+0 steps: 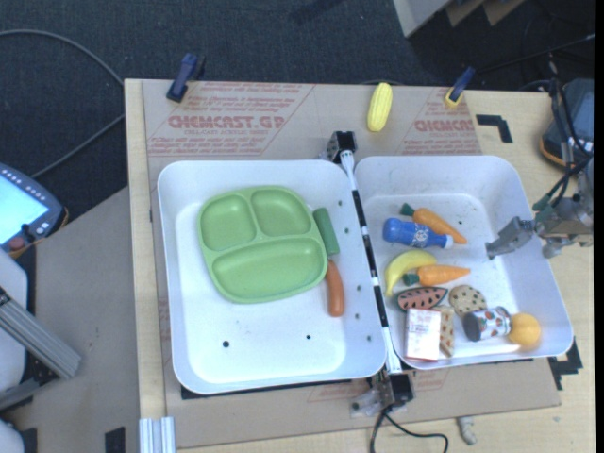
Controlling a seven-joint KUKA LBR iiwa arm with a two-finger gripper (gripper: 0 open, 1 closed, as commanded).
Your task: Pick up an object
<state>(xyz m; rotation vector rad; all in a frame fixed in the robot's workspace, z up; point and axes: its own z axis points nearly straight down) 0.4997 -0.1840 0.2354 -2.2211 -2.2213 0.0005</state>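
A plywood bench (283,125) on dark carpet bears two white bins. The left bin (189,347) holds a green plate (261,243), with a green stick (326,230) and an orange sausage (335,289) near its right wall. The right bin (543,281) is crowded: a blue bottle (413,233) and a carrot (438,222) toward the far edge, a banana (406,268) and a second carrot (444,275) mid-bin, a can (486,324) and an orange ball (526,330) by the near right corner. The gripper (498,243) hangs over the right side, carrying nothing; I cannot tell its opening. The nearby carrot is probably light, stiff, smooth plastic; grasp across its thick middle.
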